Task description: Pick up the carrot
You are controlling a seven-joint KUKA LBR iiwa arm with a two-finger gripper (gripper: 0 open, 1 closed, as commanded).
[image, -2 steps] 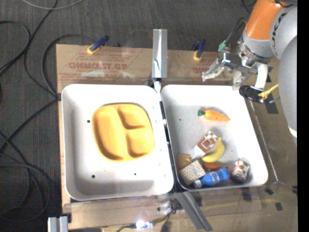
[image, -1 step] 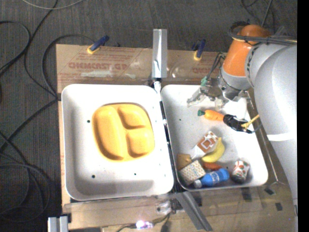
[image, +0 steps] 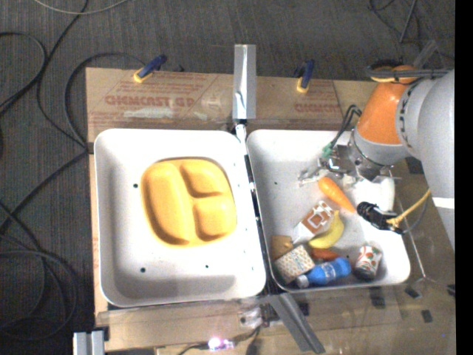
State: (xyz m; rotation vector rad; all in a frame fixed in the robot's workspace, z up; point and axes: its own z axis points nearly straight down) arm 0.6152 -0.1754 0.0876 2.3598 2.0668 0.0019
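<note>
Lowest in the frame, along the bottom wall of the right bin (image: 403,271), sits a row of clutter: a tan patterned packet (image: 294,260), a blue bottle (image: 325,272) lying on its side, and a small red-and-white can (image: 367,261). Just above them a banana (image: 329,232) curves beside a white carton with an orange logo (image: 317,218). Carrot (image: 336,194) lies tilted in the upper middle of the right bin, its upper end just under the gripper (image: 336,161). Gripper sits low over the bin, right of centre frame; cannot tell from this angle how far the fingers are parted, nor whether they touch the carrot. Orange band (image: 380,117) visible above the wrist at upper right. Left bin (image: 111,198) carries a yellow divided tray (image: 190,200), centre left of frame.
</note>
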